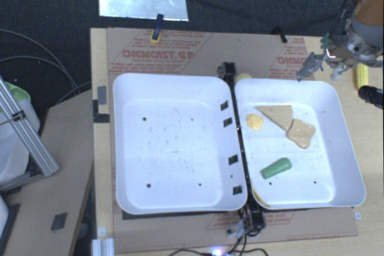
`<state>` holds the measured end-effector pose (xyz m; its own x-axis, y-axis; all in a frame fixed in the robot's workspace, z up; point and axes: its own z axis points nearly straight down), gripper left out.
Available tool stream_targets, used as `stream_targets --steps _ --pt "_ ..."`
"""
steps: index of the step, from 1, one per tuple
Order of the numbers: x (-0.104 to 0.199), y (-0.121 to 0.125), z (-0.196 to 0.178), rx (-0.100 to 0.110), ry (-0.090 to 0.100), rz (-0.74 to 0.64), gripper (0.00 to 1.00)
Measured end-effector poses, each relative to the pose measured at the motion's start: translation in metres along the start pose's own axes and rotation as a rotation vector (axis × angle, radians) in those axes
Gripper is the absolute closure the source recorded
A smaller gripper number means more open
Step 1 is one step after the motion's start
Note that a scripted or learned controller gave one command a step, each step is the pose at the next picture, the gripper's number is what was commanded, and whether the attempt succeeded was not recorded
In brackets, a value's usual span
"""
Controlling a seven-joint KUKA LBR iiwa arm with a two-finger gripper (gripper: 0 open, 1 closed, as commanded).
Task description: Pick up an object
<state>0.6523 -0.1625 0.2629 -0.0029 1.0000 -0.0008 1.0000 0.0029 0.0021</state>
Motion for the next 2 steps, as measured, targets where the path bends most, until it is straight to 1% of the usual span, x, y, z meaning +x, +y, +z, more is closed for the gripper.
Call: stream_targets --steps 1,2 --pt "-0.009 -0.089 0.163 0.019 0.005 0.006 0.00" --pt "0.021 -0.040 0.177 -0.004 -0.001 -0.004 0.00"
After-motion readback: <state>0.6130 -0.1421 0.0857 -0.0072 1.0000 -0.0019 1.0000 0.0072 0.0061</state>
